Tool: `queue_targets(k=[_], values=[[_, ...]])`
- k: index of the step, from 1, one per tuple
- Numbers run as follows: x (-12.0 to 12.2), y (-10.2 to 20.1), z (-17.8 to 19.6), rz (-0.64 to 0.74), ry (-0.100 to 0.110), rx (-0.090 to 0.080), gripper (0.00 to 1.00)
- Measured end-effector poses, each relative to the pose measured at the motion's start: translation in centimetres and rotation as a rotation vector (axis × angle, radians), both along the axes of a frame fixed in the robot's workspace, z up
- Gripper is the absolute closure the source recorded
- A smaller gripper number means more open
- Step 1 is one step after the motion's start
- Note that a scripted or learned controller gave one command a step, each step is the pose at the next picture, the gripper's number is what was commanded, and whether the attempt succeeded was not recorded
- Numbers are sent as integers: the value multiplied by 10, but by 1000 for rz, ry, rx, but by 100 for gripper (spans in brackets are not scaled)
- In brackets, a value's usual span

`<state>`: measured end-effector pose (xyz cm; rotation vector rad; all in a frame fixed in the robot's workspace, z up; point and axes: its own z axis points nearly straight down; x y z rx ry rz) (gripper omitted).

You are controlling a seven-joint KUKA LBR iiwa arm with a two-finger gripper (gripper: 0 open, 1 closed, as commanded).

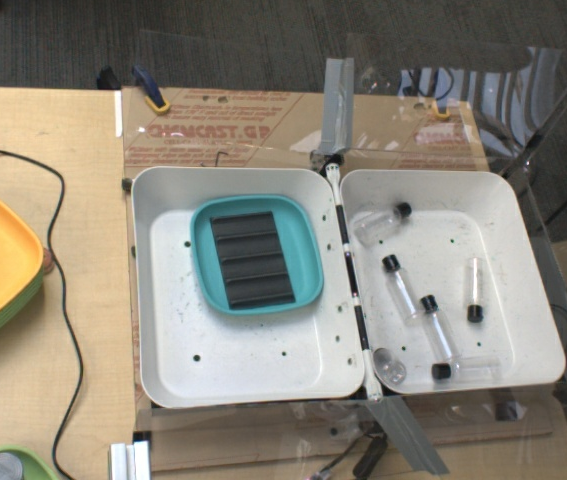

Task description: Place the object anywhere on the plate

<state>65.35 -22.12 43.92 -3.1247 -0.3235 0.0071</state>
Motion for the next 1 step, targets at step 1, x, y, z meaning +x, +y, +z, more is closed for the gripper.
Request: queue_targets(k=[1], values=[[-3,-1,0,-3,1,1,0]])
